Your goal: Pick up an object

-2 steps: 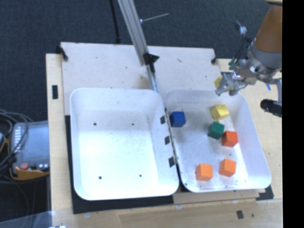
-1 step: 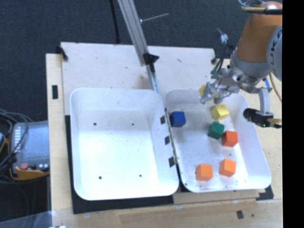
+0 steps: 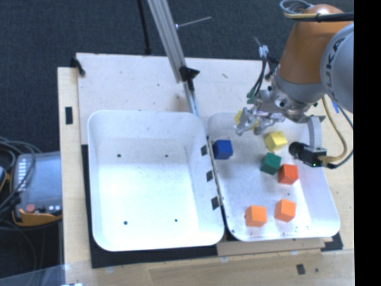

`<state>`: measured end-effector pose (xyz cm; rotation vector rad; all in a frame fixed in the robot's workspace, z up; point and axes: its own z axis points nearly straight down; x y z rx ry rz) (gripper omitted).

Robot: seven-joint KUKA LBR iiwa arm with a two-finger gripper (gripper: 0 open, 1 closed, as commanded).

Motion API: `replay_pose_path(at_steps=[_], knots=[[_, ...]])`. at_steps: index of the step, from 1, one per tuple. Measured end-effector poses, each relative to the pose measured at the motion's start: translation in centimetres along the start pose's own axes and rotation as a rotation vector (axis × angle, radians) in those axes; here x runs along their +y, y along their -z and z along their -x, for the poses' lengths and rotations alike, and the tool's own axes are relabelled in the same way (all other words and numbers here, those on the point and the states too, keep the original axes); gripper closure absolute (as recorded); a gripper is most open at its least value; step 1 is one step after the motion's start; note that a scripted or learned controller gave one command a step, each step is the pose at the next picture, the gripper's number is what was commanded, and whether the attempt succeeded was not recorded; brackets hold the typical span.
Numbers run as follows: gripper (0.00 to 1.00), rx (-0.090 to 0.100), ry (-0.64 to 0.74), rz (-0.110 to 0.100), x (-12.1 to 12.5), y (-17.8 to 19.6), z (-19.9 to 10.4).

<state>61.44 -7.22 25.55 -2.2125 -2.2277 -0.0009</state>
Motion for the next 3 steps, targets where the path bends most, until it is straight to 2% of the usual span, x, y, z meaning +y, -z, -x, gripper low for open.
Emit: replay_pose_path(at_steps=[1,3], knots=[[1.0,0.0,-0.001,-0.002,-3.0,-0.2,-4.5],[1.0,-0.001,0.0,-0.002,-6.7,-1.8,-13.3]])
